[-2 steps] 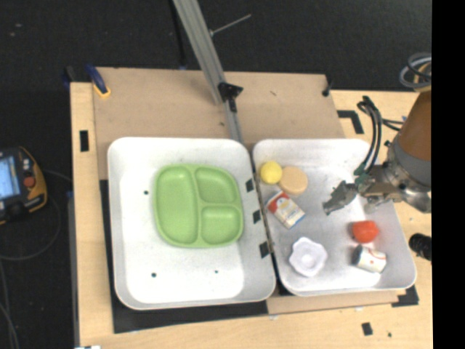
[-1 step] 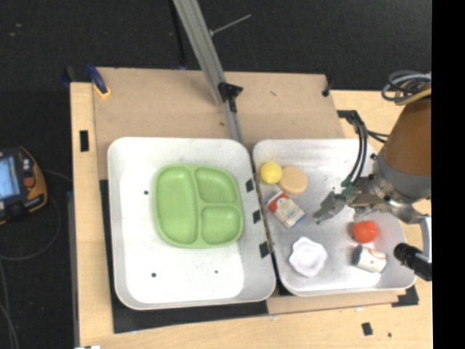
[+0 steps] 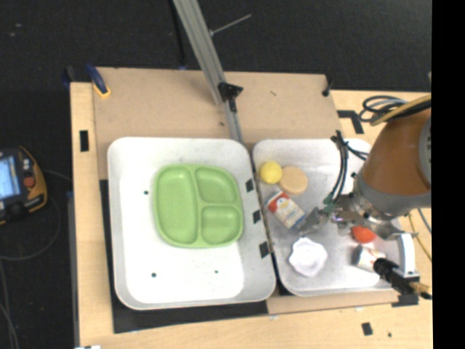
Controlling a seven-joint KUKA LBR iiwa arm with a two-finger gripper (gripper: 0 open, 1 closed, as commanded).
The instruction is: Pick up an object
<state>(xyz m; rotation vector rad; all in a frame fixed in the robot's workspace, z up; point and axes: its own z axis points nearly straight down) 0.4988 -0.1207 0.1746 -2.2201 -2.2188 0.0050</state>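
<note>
The arm comes in from the right, gripper (image 3: 317,219) low over the right bin (image 3: 320,155); can't tell if the claw's clenched. It's just beside the small carton (image 3: 285,209), with a white cup (image 3: 308,257) near the front rim.

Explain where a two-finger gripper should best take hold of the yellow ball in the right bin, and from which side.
Grip the yellow ball across its widest middle, coming straight down from above. It is round, so any lower or higher grip would likely slip. Set the fingers along the bin wall, since the tan disc crowds its other side.
</note>
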